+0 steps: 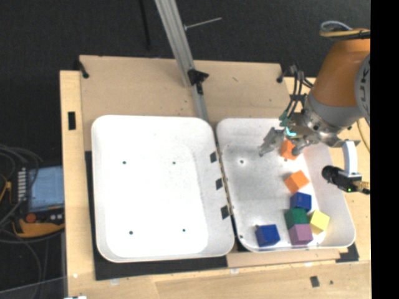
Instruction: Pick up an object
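Observation:
My gripper (284,146) hangs over the upper right part of the right bin (249,185). Its fingers stand spread and open. A small orange block (287,149) shows between them, closer to the right finger and apart from the left finger (269,144). Lower in the same bin lie a second orange block (297,180), a blue block (301,200), a green block (296,217), a yellow block (319,220), a purple block (301,233) and another blue block (267,235).
The left bin (156,185) sits beside the right one, joined by black clips (219,182). A slanted metal pole (177,36) rises behind the bins. A black fitting (340,178) sticks out at the right bin's right edge.

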